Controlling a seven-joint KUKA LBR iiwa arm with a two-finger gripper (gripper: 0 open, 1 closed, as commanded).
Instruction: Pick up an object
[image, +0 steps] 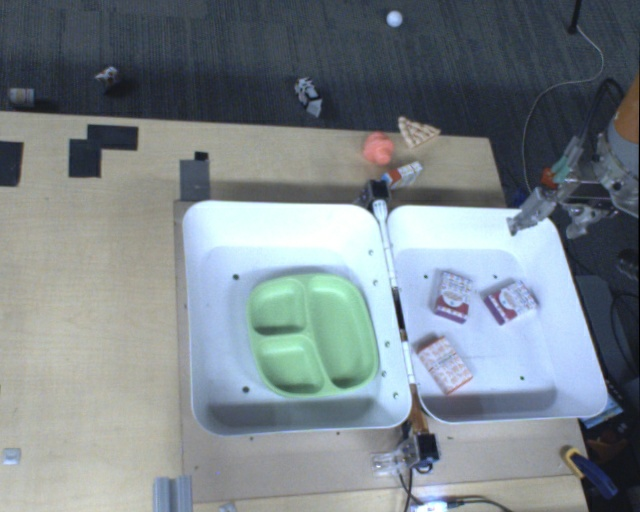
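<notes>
White bins sit side by side on the wooden bench (90, 330), touching along their inner edges. The left bin (215, 250) holds a green divided plate (312, 335), lying flat near its middle with three sections showing. The right bin (560, 300) holds three small red-and-white packets: one (451, 296) near the middle, a second (510, 301) just beside it toward the right edge, and a third (444, 363) nearer the front edge, apart from the other two. All three lie flat on the bin floor. The gripper (527, 216) hangs over the far right corner of the right bin, well apart from the packets and holding nothing. Whether it is apart or together I cannot tell.
</notes>
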